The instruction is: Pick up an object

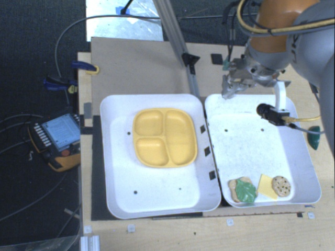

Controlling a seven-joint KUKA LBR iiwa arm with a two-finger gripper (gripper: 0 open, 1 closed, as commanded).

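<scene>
The bench (136, 67) is a tan board w/ a darker mat under the two white bins, set on a dark carpeted floor (31, 30). The left bin (157, 192) holds a yellow divided plate (165, 137), three compartments, lying flat near the bin's centre-top. The right bin (261, 156) carries the pick items, all grouped at its near edge: a green leafy piece (246, 191) at left w/ a pale round piece partly under it, a yellow wedge (267, 186) just beside it, and a brown cookie (281, 185) touching the wedge on the right. The arm (293, 20), grey w/ orange band, enters from the right; its gripper (231, 89) sits over the far left corner of the right bin, well apart from the items. Finger opening: cannot tell from this angle; nothing is seen held. A black cylindrical fitting on a white bracket (269, 111) sits over the bin's far right part. Off the bench, left side: a handheld control unit w/ blue screen (57, 135), cables, and blue-yellow clamps (78, 69) at the board edge. A metal pole (172, 30) slants across the top, w/ a bright reflective patch (115, 9) behind it.
</scene>
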